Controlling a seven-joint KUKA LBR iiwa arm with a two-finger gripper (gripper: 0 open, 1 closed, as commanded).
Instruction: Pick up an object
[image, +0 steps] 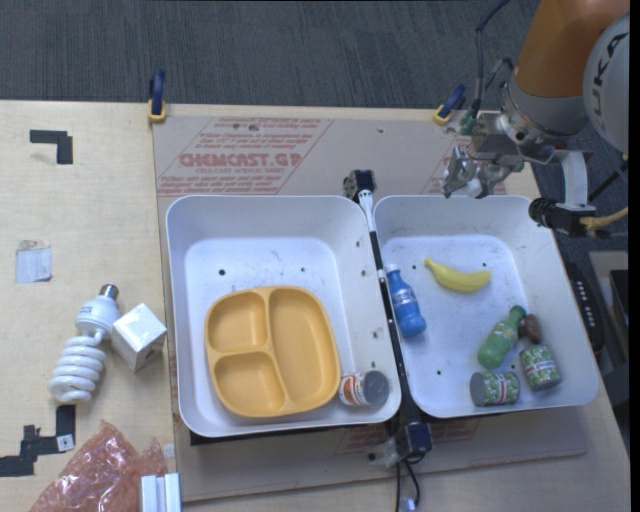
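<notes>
My gripper (472, 184) hangs over the far rim of the right bin (560, 262), fingers apart with nothing between them. Below it in that bin lie a yellow banana (458, 277), a blue bottle (405, 303) against the left wall, a green bottle (500, 339) with a small brown object (532, 326) beside it, and two green cans (495, 388) (540, 367) near the front. The left bin (190, 250) holds a yellow divided plate (272, 350) and a small jar (363, 388) on its side at the front right corner.
Left of the bins, on the bench, lie a spiral light bulb (82, 350), a white cube (138, 335) and a red mesh bag (100, 465). A black divider clip (360, 184) sits between the bins at the back.
</notes>
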